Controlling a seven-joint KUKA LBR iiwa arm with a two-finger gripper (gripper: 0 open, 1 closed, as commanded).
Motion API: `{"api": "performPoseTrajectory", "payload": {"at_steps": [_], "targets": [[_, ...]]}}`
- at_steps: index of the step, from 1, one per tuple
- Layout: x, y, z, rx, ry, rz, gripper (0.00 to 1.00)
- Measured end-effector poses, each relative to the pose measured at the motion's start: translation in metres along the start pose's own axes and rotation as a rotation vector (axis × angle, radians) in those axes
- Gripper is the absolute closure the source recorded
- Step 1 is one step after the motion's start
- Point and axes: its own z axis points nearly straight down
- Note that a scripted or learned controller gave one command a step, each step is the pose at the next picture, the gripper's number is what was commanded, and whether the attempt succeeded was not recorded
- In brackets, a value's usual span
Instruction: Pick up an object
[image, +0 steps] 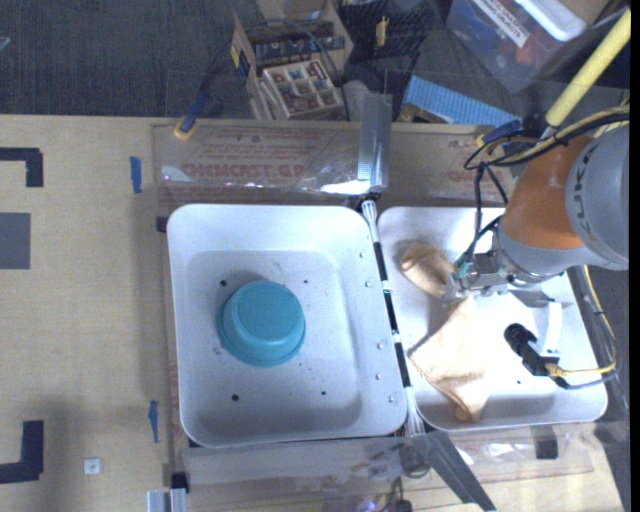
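Camera view looks down on two white bins on the table: the left bin (190, 250) holds an upturned teal bowl (262, 321), and the right bin (590, 400) holds a tan cloth (455, 350) and a smaller tan lump (428, 268) toward its far left. The tool (470, 283) hangs low over the cloth's far edge, by the lump; whether it is spread or pinching anything I cannot tell. A good grasp probably means dropping straight onto a raised fold, then closing fully before lifting.
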Motion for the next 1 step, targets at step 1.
{"api": "performPoseTrajectory", "payload": {"at_steps": [1], "targets": [[0.0325,0.0504,-0.1446,0.009,-0.001,0.098,1.00]]}}
